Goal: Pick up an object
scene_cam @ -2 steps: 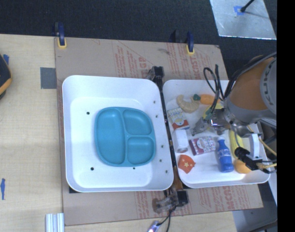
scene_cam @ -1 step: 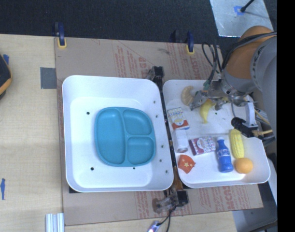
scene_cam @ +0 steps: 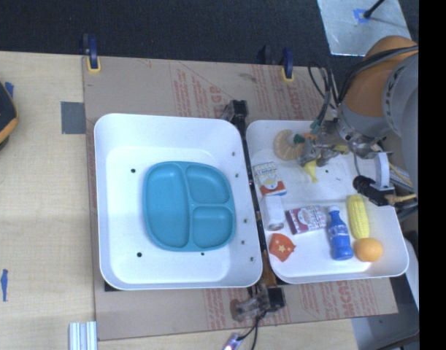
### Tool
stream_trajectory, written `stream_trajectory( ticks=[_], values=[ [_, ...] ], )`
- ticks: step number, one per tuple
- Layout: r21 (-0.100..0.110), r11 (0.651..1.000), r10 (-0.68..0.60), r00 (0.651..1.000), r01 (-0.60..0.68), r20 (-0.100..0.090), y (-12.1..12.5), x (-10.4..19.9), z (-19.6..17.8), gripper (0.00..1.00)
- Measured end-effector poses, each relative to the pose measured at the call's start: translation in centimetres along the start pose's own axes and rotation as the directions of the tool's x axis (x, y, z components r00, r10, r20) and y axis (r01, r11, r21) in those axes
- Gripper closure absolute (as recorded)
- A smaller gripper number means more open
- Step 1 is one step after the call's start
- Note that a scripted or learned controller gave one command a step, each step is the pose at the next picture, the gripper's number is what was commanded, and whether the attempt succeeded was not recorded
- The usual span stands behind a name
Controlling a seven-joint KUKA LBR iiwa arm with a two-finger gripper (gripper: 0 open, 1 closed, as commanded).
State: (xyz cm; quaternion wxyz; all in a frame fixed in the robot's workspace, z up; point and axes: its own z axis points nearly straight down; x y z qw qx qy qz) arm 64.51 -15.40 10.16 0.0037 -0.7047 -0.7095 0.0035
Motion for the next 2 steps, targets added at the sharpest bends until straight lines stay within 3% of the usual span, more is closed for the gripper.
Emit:
stream_trajectory(
  ticks=[1, 2],
  values=[
    [-0.009, 1.0, 0.001, 1.0, -0.001, -0.002, -1.0, 8.8, -9.1, 1.0],
    [-0.006, 1.0, 0.0, 1.0, 0.0, 0.0, -4.6, 10.5, -9.5, 1.0]
  ],
)
